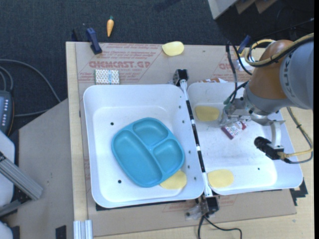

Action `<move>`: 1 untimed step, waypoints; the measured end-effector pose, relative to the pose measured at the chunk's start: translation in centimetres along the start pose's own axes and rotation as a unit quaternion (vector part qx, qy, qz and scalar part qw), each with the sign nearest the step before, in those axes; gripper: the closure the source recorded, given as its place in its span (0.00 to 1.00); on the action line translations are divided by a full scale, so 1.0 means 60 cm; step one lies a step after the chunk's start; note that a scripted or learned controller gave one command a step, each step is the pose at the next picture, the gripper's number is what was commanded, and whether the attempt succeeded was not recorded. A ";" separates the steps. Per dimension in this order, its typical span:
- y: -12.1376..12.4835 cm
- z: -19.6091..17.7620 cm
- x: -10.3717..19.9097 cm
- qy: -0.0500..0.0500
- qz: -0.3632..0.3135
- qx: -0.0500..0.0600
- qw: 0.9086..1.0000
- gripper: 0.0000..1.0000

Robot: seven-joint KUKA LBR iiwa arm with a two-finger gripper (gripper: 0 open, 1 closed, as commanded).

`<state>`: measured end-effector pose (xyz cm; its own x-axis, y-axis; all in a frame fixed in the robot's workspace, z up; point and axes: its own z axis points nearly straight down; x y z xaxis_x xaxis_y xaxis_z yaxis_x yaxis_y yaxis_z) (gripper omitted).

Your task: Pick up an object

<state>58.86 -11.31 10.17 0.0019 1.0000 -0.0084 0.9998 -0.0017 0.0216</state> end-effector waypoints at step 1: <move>0.000 0.000 0.000 0.000 0.000 0.000 1.000 0.00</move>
